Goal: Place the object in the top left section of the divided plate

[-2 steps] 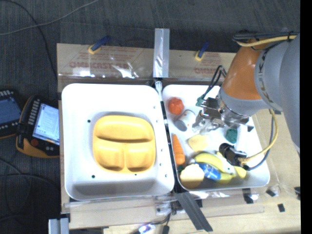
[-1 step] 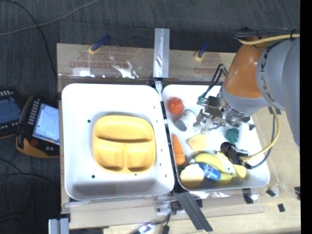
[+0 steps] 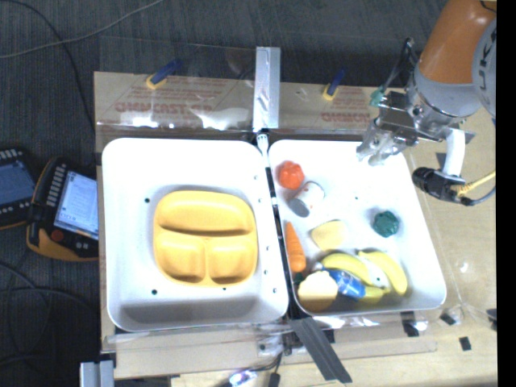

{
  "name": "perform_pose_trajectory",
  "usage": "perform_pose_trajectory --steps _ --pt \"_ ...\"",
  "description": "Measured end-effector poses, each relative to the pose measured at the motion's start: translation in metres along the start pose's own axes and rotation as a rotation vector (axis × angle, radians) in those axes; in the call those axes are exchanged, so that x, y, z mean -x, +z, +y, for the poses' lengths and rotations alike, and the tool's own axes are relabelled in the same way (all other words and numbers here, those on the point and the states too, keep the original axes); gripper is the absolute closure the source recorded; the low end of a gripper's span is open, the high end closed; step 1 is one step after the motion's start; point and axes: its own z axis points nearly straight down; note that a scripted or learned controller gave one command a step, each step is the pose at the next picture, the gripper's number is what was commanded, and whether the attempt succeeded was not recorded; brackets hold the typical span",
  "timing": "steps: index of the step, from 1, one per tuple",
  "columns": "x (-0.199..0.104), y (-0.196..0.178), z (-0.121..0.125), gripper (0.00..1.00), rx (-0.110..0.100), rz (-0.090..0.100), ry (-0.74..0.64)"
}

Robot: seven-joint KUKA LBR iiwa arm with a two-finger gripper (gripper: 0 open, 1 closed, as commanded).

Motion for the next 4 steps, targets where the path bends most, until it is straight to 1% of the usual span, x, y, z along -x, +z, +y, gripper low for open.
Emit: perform_pose_trajectory --steps 1,2,3,4 --pt "0.033 0.120 -0.067 1.00 -0.004 0.004 0.037" --pt "-0.002 0.121 -0.114 1.00 -0.005 0.004 0.102" --pt "-0.047 0.095 -0.120 1.00 -0.002 0.005 0.049" --pt "-0.110 0.086 -0.111 1.00 -0.002 0.003 -0.076"
